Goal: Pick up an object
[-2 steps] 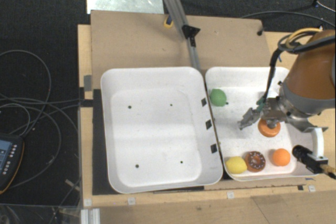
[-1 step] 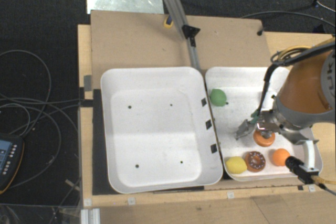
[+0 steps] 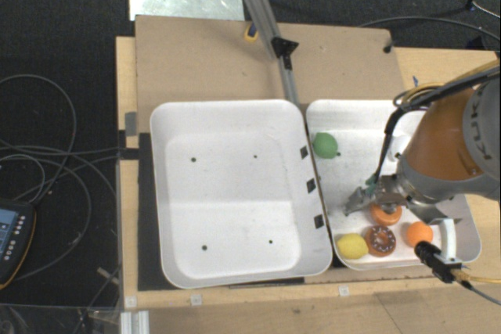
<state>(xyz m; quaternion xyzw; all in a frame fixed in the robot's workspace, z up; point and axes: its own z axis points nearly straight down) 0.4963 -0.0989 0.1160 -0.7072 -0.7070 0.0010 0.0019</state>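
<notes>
Far left: a dark handheld unit (image 3: 11,235) with a lit screen, cut off by the frame edge, among black cables (image 3: 43,160) on the floor. Next, the left bin (image 3: 235,192), white and shallow. Just beside it, the right bin (image 3: 352,129), with a green ball (image 3: 325,145) near its upper left corner, well apart from the rest. Along the near wall: a yellow lemon-like piece (image 3: 352,246), then a brown ring like a doughnut (image 3: 382,240) touching it, then an orange ball (image 3: 418,233) — partly covered by the arm's fittings. Above the ring, the gripper (image 3: 374,202), down inside the right bin, directly over a small orange object (image 3: 386,214) — round, its top hidden. Cannot tell whether the fingers are spread or pressed together, nor whether touching it. Farther right, the grey and orange arm (image 3: 450,145), cut off at the frame edge.
</notes>
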